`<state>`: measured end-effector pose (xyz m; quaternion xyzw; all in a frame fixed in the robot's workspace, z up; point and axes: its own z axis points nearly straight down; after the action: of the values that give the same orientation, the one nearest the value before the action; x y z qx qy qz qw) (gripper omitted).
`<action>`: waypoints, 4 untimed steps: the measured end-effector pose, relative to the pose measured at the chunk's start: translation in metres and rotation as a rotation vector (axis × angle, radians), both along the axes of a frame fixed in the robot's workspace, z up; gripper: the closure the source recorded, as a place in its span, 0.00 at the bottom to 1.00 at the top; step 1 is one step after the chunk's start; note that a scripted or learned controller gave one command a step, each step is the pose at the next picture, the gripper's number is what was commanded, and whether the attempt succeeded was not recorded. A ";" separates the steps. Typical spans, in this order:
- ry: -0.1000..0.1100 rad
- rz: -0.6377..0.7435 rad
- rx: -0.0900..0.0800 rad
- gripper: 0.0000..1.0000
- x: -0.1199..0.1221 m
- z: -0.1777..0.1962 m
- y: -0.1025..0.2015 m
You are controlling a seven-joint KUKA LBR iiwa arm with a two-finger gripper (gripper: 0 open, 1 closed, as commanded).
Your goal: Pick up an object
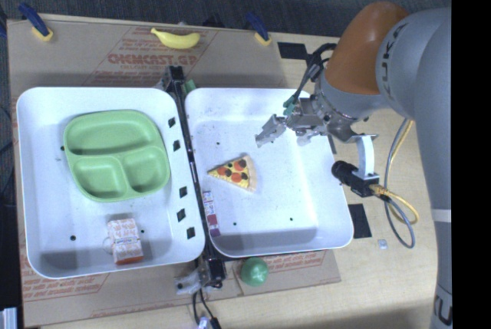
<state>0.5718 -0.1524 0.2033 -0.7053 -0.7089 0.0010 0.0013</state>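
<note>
Overhead, the gripper [285, 129] hangs above the right bin [326, 201], fingers spread apart and grasping nothing. Just near-left of it the pizza slice [235, 172] lies flat on the bin floor. A green tray [115, 153] and small packet [124, 238] occupy the left bin [34, 189].

The claw [285, 128] hangs over the right bin [307, 224], near a pizza slice [234, 173].
</note>
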 end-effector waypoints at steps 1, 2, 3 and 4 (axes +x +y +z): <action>-0.001 0.000 0.000 0.00 -0.065 0.023 -0.011; -0.002 0.001 -0.002 0.00 -0.034 -0.111 -0.059; -0.002 0.002 0.001 0.00 0.055 -0.111 -0.004; -0.001 0.005 0.001 1.00 0.055 -0.101 -0.004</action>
<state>0.6273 -0.1563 0.1025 -0.7037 -0.7105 0.0003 0.0015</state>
